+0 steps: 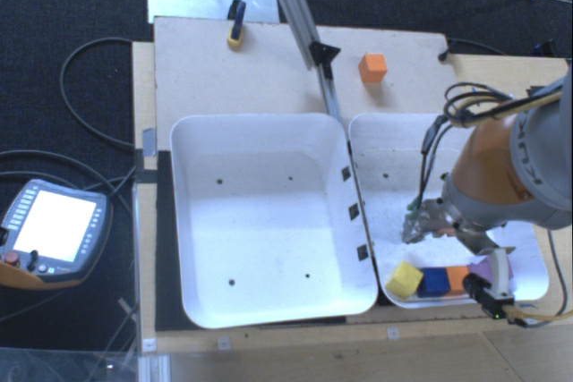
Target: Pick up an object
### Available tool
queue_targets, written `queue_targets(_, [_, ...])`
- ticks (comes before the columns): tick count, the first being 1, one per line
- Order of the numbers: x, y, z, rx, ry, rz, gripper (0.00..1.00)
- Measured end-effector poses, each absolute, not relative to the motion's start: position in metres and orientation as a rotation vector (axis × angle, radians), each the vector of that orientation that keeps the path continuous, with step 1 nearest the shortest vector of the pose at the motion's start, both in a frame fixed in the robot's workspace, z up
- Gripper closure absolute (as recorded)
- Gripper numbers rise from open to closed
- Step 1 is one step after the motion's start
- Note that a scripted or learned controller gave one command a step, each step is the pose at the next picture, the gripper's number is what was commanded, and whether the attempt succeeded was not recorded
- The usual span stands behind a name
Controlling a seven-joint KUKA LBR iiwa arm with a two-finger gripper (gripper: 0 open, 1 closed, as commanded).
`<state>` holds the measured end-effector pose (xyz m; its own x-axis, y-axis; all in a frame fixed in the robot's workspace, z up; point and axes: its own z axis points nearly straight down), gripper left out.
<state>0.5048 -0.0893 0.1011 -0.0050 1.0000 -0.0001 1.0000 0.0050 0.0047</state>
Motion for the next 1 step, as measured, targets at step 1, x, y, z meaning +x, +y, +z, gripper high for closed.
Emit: queue_targets(1, [0.4856, -0.0818, 0.1633, 2.213, 2.223, 0.007, 1.00])
